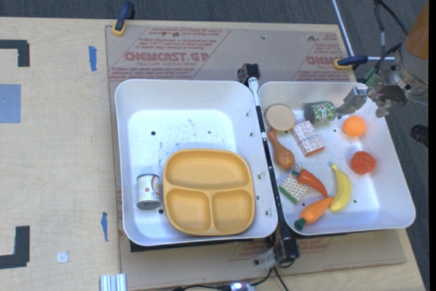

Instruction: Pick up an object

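My gripper [368,104] hangs over the far right part of the right bin [398,204]. Its two fingers stand apart, open, with nothing between them. Just below and left of it lies an orange ball [353,127]. A green can [320,110] lies on its side to the gripper's left. Nearer the front are a red tomato [363,162], a banana [340,187], two carrots [312,180], a red and white box [308,138], a drumstick [281,152] and a beige disc [279,117].
The left bin [129,146] holds a yellow divided plate [209,191] and a small can [148,191] at its front left. A black clamp [249,71] sits at the far end of the wall between the bins. Blue clamps hold the cardboard sheet at the back.
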